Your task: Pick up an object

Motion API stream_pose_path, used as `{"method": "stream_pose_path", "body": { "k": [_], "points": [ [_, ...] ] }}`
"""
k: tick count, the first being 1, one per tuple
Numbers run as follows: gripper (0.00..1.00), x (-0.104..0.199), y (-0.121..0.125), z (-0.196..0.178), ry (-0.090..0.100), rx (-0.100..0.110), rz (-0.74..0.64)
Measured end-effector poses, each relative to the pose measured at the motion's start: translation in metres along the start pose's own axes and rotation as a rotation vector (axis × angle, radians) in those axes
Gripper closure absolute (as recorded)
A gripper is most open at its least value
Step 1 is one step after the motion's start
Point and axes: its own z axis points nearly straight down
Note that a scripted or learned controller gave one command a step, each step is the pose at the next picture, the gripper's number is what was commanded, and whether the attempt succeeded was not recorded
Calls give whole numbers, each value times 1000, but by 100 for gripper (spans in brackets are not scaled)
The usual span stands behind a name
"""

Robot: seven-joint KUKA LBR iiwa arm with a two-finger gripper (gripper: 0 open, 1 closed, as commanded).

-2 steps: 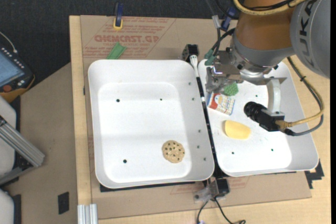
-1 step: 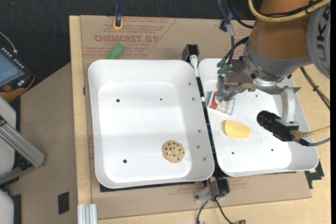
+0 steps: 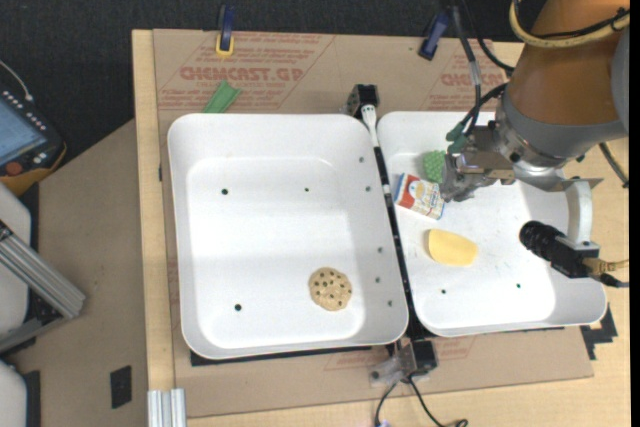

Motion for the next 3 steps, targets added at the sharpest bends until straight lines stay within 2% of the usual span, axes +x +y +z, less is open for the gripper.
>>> {"method": "stream_pose_path", "body": {
  "k": [1, 2, 3],
  "points": [
    [100, 83, -11, -59, 4, -11, -16],
    [100, 61, -2, -41, 1, -1, -3],
    [100, 38, -8, -13, 1, 1, -3]
  ]
}}
